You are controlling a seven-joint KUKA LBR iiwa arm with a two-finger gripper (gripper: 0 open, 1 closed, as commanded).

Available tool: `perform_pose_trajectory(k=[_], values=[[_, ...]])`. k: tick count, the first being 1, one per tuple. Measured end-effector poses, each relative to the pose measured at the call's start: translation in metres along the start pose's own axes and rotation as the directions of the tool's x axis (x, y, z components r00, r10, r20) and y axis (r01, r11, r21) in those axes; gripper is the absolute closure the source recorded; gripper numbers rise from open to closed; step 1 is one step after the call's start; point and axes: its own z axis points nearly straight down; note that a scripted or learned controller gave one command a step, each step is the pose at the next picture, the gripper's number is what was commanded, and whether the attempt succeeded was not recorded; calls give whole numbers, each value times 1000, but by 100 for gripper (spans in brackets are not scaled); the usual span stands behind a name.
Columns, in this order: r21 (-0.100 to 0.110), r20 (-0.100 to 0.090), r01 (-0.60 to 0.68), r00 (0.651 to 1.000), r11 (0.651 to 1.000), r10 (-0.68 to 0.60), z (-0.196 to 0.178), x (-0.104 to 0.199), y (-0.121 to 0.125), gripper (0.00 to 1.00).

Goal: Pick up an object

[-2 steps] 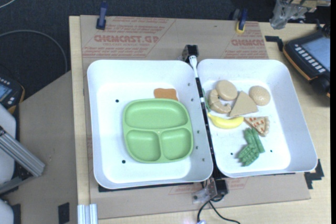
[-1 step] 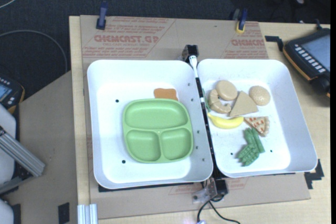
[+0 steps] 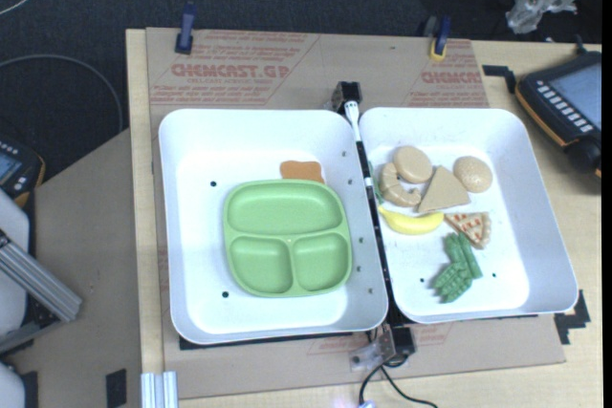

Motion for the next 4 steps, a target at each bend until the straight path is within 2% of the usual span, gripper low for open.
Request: perform_pose_trajectory(k=[1, 2, 3, 4], values=[[3, -1, 1, 1000, 1000, -1, 93, -1, -17, 100], [-32, 2, 10, 1000, 999, -10, -101, 66, -13, 100], [2, 0, 0, 1000, 1000, 0, 6, 51, -31, 100], [3, -1, 1, 1000, 1000, -1, 99, 47, -49, 100]])
